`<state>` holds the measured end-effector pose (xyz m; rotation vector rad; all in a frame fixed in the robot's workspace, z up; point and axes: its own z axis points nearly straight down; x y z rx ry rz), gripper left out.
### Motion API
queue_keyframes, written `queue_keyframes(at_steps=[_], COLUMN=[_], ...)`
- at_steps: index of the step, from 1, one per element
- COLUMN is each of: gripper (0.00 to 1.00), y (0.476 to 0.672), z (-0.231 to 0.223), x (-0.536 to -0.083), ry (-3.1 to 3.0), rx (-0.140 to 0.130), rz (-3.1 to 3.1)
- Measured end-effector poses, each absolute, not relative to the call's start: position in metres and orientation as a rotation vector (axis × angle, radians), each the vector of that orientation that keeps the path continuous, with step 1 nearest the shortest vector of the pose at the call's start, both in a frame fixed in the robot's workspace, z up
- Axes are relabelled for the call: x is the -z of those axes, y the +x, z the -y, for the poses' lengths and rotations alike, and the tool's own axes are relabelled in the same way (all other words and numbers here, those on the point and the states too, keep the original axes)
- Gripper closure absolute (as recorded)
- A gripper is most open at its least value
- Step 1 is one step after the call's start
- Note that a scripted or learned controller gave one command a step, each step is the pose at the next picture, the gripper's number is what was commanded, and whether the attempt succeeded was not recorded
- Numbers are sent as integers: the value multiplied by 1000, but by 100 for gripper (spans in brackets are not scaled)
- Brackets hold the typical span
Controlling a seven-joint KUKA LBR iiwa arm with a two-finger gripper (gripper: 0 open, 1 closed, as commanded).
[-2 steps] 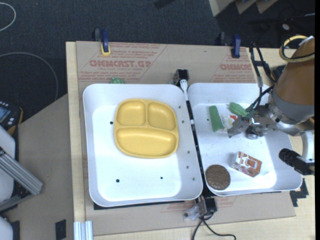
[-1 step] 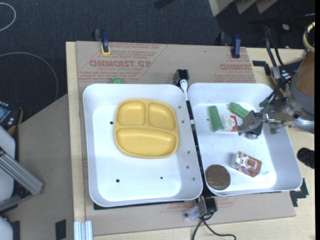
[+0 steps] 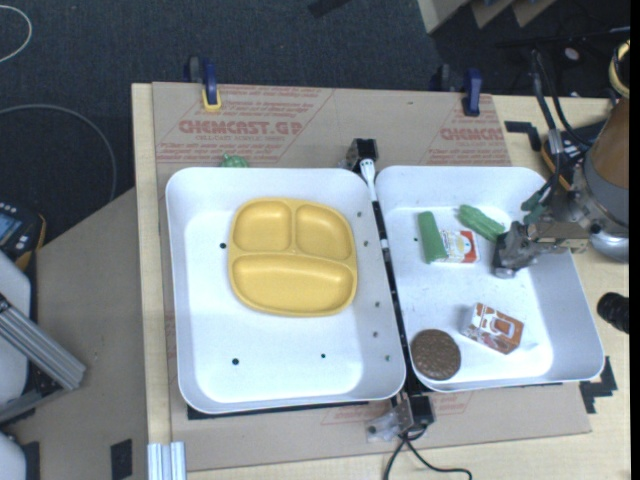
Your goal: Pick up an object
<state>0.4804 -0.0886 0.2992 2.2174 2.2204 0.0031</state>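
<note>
Currently hand (image 3: 507,261) low in right bin (image 3: 560,298), near green bar (image 3: 481,220) and snack packet (image 3: 459,246); finger state: cannot tell. Yellow divided tray (image 3: 293,256) in left bin (image 3: 200,298).

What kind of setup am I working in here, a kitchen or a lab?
Most likely a robotics lab bench: two shallow white bins sit on a board held by clamps, holding test items like a yellow divided plate, over dark carpet.
</note>
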Motion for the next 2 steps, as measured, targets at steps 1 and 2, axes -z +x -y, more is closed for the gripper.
queue_keyframes(at_steps=[1,2], gripper=[100,100], y=[483,480], z=[49,0], x=[-402,-485], ry=[2208,2209], rx=[-14,-14], rz=[-2222,-2223])
